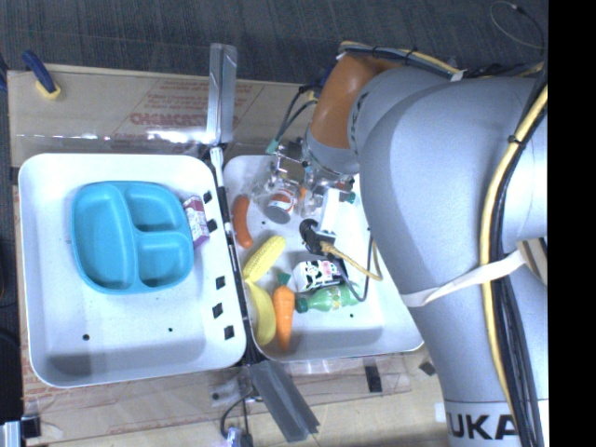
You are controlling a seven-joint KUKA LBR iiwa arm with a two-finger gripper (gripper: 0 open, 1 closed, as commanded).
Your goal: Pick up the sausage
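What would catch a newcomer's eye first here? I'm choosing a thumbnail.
The big grey arm with its orange band covers much of the right bin. A bright blue divided tray lies in the left bin. The orange sausage lies along the right bin's left wall, above the corn.

My arm reaches in from the right, grey bulk near, orange band far. My gripper hangs low, pointing down and left; wrist bent steeply downward.
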